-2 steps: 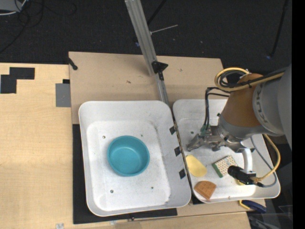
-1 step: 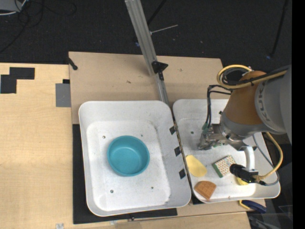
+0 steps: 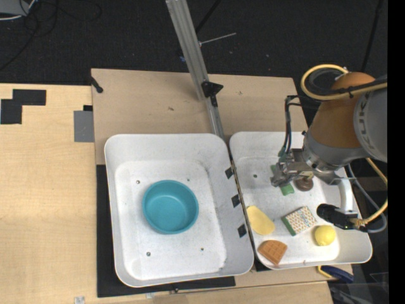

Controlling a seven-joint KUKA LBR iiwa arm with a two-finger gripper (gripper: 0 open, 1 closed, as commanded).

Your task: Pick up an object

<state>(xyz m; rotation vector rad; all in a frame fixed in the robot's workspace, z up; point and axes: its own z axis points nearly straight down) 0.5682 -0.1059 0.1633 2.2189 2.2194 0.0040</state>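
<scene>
Camera view, gripper [image 3: 286,177] low in right bin [image 3: 266,145], apparently touching a small green object [image 3: 288,187], grip state unclear, teal bowl [image 3: 169,206] in left bin [image 3: 126,151]

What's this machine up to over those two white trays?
A grey robot arm with an orange band reaches in over the right white bin, its pincer low beside a small green block. Nearby lie a pale yellow wedge, a checkered square pad, a yellow ball and a brown waffle-like piece. The left white bin holds a round teal bowl.
</scene>
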